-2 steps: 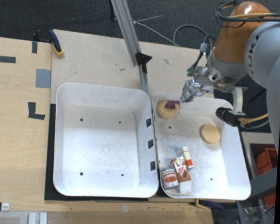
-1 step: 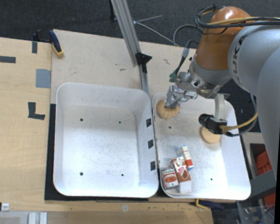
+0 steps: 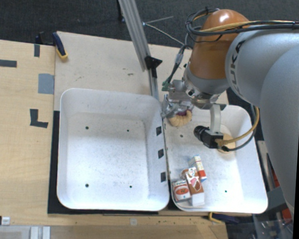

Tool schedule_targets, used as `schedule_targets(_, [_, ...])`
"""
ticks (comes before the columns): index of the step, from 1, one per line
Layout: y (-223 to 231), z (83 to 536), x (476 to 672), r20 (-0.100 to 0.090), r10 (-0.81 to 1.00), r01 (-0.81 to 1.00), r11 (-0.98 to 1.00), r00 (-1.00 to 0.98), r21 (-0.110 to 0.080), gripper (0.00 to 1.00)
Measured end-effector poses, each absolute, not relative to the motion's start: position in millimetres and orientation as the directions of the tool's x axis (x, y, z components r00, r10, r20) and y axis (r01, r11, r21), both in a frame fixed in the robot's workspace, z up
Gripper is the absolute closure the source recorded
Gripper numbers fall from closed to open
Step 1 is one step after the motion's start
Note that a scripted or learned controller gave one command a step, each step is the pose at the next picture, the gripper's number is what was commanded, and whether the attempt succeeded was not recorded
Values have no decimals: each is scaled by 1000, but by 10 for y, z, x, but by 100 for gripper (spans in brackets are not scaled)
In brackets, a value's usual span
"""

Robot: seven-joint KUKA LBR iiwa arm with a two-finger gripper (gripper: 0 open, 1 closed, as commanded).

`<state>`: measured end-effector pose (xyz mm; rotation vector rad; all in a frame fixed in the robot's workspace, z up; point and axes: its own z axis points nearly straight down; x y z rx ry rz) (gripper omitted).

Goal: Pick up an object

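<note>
The gripper (image 3: pixel 176 112) is over a tan object (image 3: pixel 180 118) by the right bin's (image 3: pixel 246 200) far-left wall. I cannot tell if it grips it. So close to the wall, the object may slip away.

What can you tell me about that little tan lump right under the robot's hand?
The tan lump looks rounded, pale brown and soft or crumbly, somewhat like a small bun, with a darker purplish patch on top. It sits in the right bin, near its upper left corner beside the divider. The gripper is right over it, hiding its upper part; whether they touch is unclear.
</note>
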<state>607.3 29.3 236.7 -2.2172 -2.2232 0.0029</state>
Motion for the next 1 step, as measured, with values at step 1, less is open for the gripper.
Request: schedule_targets(1, [799, 2268, 5971, 1, 1000, 1000, 6, -6, -4, 100])
